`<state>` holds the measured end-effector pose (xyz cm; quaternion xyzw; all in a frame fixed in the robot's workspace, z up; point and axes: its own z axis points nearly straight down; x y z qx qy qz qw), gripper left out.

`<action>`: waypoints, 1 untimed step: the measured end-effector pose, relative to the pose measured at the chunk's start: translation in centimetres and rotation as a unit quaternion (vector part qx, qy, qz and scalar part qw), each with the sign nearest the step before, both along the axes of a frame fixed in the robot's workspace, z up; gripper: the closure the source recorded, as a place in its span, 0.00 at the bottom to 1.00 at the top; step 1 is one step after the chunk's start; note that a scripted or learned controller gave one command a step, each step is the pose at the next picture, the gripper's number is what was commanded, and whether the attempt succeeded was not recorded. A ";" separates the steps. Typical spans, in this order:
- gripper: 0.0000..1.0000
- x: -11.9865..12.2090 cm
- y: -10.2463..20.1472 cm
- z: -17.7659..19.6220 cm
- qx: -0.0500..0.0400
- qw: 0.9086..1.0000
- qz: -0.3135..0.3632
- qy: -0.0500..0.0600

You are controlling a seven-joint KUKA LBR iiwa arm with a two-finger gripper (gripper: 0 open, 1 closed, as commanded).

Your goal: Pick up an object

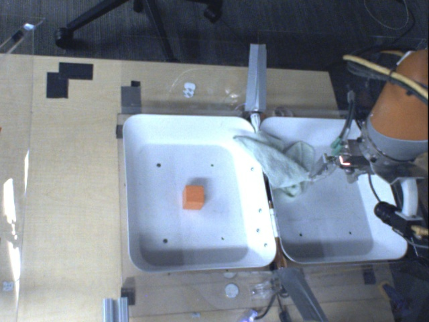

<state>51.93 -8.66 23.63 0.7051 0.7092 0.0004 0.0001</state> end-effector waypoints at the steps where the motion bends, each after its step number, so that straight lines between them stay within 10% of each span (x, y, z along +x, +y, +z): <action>1: 0.00 5.2 -4.4 -14.6 -0.001 0.999 -0.039 -0.008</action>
